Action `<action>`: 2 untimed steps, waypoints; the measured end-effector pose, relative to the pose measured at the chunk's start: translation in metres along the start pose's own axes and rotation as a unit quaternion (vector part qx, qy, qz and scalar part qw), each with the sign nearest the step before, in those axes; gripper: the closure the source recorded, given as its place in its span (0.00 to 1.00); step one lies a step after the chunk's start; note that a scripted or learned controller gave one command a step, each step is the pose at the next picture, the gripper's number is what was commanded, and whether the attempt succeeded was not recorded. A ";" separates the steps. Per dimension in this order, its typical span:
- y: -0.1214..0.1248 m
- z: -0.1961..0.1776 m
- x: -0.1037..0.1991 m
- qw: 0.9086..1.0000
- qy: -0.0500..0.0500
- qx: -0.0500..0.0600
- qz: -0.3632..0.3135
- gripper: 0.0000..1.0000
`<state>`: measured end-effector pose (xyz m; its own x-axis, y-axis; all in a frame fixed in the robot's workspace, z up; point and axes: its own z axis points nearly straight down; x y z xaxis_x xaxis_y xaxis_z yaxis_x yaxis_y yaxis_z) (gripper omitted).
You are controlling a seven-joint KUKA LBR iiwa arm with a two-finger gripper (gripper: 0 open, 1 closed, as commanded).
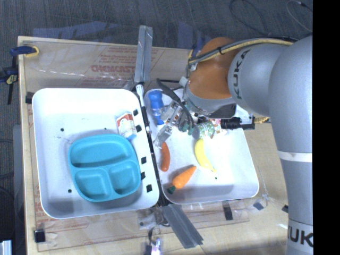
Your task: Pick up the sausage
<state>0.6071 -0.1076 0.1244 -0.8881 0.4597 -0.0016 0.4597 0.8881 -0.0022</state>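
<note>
- Reading "KUKA" on my grey arm [276, 78]; red print on the tabletop [79, 57] sheet is illegible.
- My gripper [169, 125] hangs over the right bin [239, 179]; whether it is released or clenched, I cannot tell.
- Sausage [165, 156] lies beside the carrot [182, 177], near the bins' divider.

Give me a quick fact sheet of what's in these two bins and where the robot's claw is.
left bin: blue tray, small red-and-white packet
right bin: sausage, carrot, banana, blue bottle
gripper: low over right bin, just above sausage's upper end
sausage status: lying on bin floor, not lifted
</note>
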 end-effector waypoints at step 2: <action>-0.034 0.009 0.059 0.999 -0.022 -0.004 0.049 0.00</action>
<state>0.5387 -0.1109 0.1156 -0.8380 0.5438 -0.0451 0.5440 0.8391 0.0089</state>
